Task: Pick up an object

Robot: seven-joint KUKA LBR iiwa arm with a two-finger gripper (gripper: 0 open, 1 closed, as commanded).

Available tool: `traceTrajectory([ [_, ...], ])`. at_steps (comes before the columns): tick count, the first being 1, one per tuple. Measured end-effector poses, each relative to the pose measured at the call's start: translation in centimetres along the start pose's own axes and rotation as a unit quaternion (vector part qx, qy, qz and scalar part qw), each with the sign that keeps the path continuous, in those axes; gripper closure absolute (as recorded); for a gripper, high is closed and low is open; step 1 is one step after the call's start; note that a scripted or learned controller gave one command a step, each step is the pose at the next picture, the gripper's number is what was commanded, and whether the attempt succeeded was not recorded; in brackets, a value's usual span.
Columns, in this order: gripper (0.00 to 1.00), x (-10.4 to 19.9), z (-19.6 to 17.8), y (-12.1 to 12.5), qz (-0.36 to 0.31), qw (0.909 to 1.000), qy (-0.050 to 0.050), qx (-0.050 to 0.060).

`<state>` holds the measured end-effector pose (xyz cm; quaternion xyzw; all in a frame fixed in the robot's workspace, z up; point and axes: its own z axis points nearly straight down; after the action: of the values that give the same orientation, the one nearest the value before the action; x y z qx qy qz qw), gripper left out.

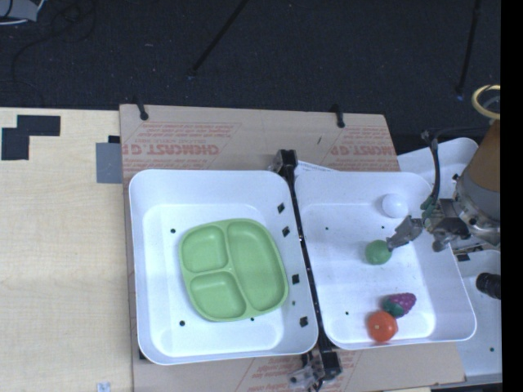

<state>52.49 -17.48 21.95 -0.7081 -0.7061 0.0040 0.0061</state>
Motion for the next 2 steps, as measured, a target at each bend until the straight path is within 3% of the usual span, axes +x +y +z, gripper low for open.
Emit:
traceTrajectory([
  [1, 0.0, 0.0, -0.7, 0.3, -0.001, 1.0, -0.002, -0.006],
  [2, 0.0, -0.6, 5.5, 0.3, -0.001, 1.0, 0.0, -0.003],
])
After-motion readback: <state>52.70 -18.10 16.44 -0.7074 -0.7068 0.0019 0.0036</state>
